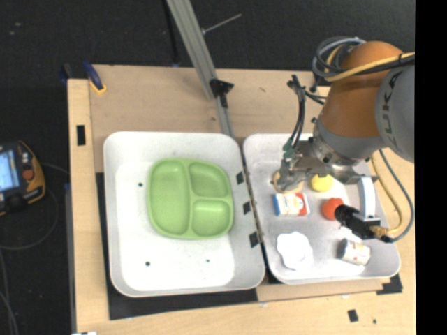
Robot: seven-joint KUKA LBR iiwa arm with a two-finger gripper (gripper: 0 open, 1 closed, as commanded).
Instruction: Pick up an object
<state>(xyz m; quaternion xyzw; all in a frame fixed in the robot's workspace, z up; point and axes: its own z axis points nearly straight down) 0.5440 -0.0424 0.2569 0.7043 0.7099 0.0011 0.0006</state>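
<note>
The right bin holds a small white carton with red and blue print, a yellow ball-like thing, a red-orange thing, a white lump and a small white cup on its side. My gripper hangs low over the bin's upper part, just above the carton and left of the yellow thing. Nothing shows between its fingers. The grey and orange arm covers the bin's far right corner.
In the left bin lies a green divided plate. A metal post slants up from between the bins. A device with a screen lies off the bench at the left.
</note>
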